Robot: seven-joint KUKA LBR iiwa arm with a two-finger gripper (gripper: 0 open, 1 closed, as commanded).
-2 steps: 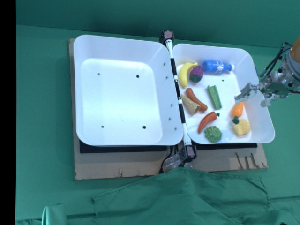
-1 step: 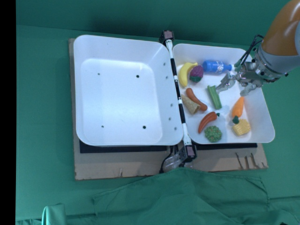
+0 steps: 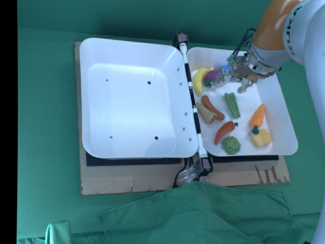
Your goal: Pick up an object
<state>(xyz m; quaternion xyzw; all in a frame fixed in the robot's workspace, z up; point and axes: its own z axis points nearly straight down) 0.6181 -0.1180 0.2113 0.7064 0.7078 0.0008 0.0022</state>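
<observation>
The right bin point(image 3: 284, 116) holds several toy foods. A yellow banana point(image 3: 200, 78) and a purple piece point(image 3: 213, 77) lie at its far left. Nearer the front are a brown sausage point(image 3: 212, 107), a tan wedge point(image 3: 205, 114), a green stalk point(image 3: 232, 104), an orange carrot point(image 3: 257, 116), a red chili point(image 3: 224, 131), a broccoli floret point(image 3: 231, 145) and a corn piece point(image 3: 261, 138). My gripper point(image 3: 237, 77) hangs low over the far part of this bin, right beside the purple piece and above the green stalk. Nothing shows held in it.
The left bin point(image 3: 134, 95) stands beside the right one, split from it by a white and black bar point(image 3: 192, 100). Both rest on a cardboard sheet point(image 3: 132, 179). Green cloth point(image 3: 203, 212) bunches at the front. The grey arm point(image 3: 299, 24) enters from the upper right.
</observation>
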